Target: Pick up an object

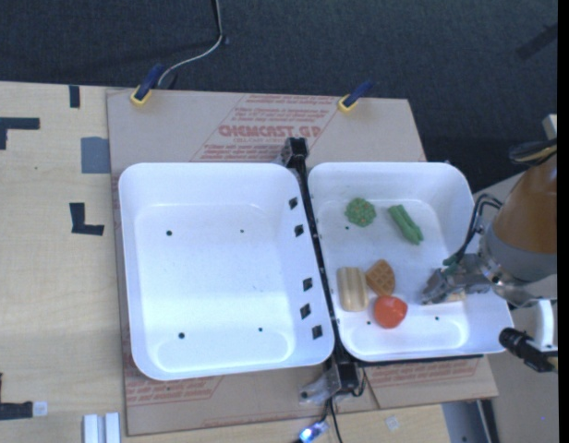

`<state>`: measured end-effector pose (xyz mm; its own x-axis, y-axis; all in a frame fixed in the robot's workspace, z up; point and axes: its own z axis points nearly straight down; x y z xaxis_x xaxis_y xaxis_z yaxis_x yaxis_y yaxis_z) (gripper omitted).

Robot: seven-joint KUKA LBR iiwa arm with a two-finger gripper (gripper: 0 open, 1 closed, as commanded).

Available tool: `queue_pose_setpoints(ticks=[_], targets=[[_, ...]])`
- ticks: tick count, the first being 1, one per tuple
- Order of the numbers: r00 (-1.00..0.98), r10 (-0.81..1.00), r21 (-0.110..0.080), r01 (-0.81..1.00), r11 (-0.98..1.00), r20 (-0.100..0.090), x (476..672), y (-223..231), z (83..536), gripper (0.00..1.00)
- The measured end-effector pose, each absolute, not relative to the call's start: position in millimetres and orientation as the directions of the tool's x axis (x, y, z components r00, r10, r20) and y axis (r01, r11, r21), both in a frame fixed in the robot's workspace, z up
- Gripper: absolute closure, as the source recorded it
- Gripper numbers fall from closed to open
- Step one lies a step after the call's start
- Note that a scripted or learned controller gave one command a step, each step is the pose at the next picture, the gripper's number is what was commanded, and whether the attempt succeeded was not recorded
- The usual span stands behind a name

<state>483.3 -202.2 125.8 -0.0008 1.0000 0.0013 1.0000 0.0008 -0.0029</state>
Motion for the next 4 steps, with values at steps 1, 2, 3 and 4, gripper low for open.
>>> queue_pose_setpoints(ticks=[1, 2, 3, 4], targets=[[-0.004, 1.000, 0.001, 1.000, 0.004, 0.000, 559.4, -198, 83, 1.00], [-0.004, 1.000, 0.008, 1.000, 0.004, -0.004, 642.3, -224, 86, 1.00], [-0.002, 1.000, -0.007, 1.000, 0.002, 0.000, 667.7, -224, 111, 1.00], [0.000, 1.000, -0.013, 1.000, 0.000, -0.002, 665.7, -206, 84, 1.00]])
